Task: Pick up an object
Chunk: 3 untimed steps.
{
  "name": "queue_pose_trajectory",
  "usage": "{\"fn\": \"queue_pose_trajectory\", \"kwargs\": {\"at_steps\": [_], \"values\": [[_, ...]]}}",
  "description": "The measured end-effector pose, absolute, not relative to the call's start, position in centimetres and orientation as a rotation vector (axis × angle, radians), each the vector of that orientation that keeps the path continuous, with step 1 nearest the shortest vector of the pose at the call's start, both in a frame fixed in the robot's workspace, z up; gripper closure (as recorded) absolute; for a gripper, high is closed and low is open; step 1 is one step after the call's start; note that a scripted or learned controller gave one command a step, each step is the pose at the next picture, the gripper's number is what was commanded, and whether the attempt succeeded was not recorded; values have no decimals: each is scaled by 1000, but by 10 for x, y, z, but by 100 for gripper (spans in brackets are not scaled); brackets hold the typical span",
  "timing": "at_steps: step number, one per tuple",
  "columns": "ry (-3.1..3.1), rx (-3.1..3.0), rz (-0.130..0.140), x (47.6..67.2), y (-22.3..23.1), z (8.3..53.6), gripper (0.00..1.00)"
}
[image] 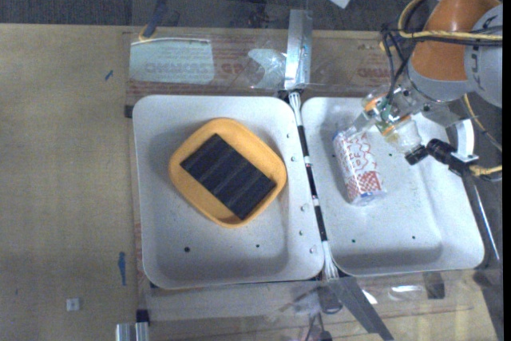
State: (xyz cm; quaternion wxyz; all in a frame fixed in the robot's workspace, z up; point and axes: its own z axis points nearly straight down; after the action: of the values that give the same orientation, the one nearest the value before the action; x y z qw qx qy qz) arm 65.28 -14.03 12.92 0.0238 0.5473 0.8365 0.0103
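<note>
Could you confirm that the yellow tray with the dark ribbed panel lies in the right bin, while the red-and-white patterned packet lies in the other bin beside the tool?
Not quite: the camera view shows the yellow tray in the left bin. The red-and-white packet does lie in the other bin, beside the tool.

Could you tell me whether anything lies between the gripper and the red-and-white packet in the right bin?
Nothing visible does. The gripper hangs over the right bin, just above the upper end of the red-and-white packet. The only other object, an orange tray, sits in the left bin.
</note>
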Motion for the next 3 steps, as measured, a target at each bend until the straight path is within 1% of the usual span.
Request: {"fn": "queue_pose_trajectory", "kwargs": {"at_steps": [2, 3], "values": [[2702, 1515, 32, 649, -132, 128, 0], [2749, 1512, 1, 620, -141, 203, 0]]}}
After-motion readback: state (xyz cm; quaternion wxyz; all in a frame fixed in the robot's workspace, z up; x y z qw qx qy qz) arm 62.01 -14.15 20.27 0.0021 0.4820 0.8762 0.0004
